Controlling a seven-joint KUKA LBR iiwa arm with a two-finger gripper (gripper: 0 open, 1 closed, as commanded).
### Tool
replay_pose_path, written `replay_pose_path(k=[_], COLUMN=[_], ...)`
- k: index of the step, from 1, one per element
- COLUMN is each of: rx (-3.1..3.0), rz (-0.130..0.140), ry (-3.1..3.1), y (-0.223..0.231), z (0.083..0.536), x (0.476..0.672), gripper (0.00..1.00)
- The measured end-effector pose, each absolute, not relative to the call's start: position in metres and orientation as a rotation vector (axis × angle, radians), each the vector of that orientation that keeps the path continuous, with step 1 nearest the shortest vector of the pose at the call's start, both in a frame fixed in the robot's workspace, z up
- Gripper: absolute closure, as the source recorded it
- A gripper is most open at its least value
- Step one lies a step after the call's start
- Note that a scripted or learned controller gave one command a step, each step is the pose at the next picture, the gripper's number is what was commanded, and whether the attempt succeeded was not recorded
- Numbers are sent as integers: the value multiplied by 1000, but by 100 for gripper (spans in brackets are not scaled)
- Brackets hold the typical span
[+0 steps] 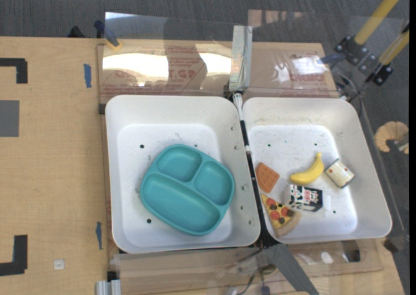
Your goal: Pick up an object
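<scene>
Whether the tool is spread or pressed together cannot be told. The right bin (pixel 294 108) holds the loose things: a yellow banana (pixel 308 171) near the middle, a small white box (pixel 339 173) just beside its right end, a black-and-white carton (pixel 305 197) just below it, an orange square cracker (pixel 266 176) to the left, and a pizza slice (pixel 281 214) at the bin's near edge. The left bin (pixel 123 112) bears a teal divided plate (pixel 187 188). Both bins sit on the tan tabletop (pixel 52 157).
</scene>
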State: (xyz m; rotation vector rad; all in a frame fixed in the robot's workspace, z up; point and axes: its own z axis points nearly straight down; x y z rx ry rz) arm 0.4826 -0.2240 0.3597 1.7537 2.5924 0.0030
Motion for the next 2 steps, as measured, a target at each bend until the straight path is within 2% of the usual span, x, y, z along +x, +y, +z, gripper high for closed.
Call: replay_pose_path(k=[1,2], rx=[2290,2577], rz=[-2,0], ry=[2154,1791], y=[-223,-220], z=[336,353], x=[480,480], gripper=[100,100])
